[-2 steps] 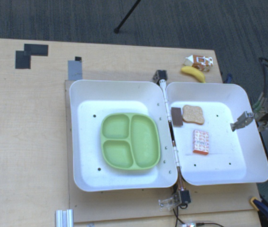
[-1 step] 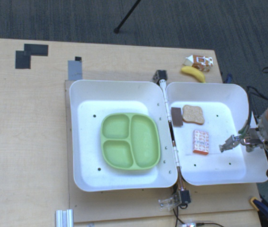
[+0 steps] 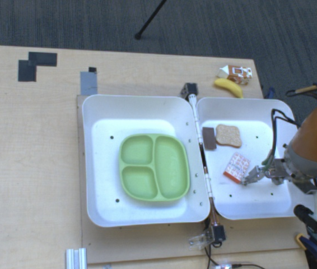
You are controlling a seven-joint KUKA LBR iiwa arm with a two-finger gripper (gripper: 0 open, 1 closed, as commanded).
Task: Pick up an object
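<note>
Writing: I can read no brand or lettering; the red-and-white packet [image 3: 237, 167] carries a checked pattern too small to make out.
Right bin [image 3: 259, 205]: I count three things, namely the packet, a slice of bread [image 3: 228, 135] and a dark brown block [image 3: 208, 138].
Left bin [image 3: 99, 167]: one green divided plate [image 3: 154, 167] with three compartments, lying near the middle.
Outside the bins: one banana [image 3: 228, 87] and one small carton [image 3: 236, 72] on the desk [image 3: 29, 167], just beyond the right bin's far rim.
End effector [image 3: 252, 176]: I see it low in the right bin, tips just beside the packet's right edge; fingers slightly apart, with nothing between them.
Task thing: the packet lies flat on the bin floor, between the bread and the near wall.
Edges: the brown block sits against the rim shared by both bins, with the bread touching or almost touching it.
Open room: bare bin floor near the front wall and the far right corner.
</note>
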